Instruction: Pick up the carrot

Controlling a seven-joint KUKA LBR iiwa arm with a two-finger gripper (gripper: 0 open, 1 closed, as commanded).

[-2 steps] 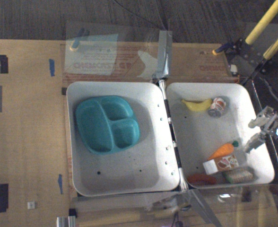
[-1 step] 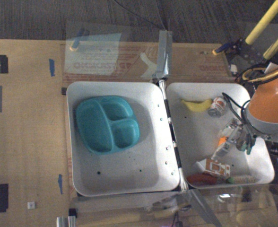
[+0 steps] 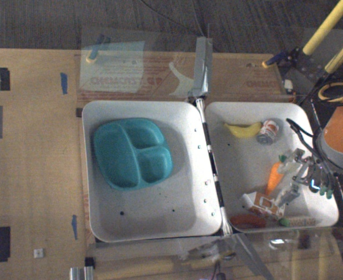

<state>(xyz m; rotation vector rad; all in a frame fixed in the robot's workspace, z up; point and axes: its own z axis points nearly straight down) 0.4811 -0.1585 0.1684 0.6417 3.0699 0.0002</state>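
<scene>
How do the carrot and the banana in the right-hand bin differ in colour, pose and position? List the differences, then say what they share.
1. Colour: the carrot is orange; the banana is yellow.
2. Pose: the carrot lies nearly up and down in the view; the banana lies across it.
3. Position: the carrot sits beside the gripper; the banana lies near the bin's far wall, beside a small can.
Shared: both lie in the right bin.
</scene>
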